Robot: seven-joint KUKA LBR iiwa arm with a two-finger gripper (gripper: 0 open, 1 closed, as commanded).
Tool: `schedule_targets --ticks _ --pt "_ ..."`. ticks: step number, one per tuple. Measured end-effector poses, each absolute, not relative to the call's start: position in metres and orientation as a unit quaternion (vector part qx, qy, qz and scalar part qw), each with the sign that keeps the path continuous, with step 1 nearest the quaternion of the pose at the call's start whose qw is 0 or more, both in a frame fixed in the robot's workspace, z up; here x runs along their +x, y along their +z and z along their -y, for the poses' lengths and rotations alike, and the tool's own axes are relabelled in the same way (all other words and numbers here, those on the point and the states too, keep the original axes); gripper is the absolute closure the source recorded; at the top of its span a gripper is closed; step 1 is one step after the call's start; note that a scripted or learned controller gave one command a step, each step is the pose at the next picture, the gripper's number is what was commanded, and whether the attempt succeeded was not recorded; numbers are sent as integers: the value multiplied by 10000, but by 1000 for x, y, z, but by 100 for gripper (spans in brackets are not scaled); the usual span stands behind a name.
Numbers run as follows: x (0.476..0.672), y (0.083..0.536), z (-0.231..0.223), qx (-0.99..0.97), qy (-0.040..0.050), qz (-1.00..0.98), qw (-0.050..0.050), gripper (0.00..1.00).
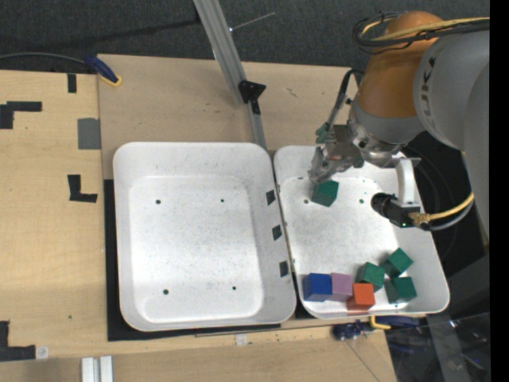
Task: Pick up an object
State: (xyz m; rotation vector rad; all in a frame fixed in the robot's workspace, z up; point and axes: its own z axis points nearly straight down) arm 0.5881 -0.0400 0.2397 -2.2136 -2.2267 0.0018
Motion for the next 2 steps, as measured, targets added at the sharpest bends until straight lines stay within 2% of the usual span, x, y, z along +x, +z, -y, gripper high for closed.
schedule_targets --ticks 1,2 --pt "607 245 -16 -7044 -6 7098 7 100" --pt "608 239 -68 -7049 5 7093 9 100"
